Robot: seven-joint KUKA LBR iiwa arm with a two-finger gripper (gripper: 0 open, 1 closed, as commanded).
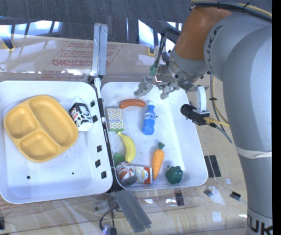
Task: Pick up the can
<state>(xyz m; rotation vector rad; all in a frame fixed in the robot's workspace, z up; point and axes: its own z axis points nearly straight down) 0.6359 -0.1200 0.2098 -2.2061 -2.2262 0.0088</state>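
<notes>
You have the gripper (155, 88) hovering spread open and empty at the right bin's (192, 148) far edge, while the can (134, 174) lies near-side beside the carrot (157, 160), so descending here grabs the sausage (131, 103).

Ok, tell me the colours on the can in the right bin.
Red and white, on the can lying on its side, seen in the camera view.

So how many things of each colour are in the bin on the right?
Red or orange: 3, the sausage, carrot and can
Green: 2, the pepper and a small piece beside the banana
Yellow: 1, the banana
Blue: 1, the bottle
Pale patterned: 1, the packet
Total: 8
</notes>
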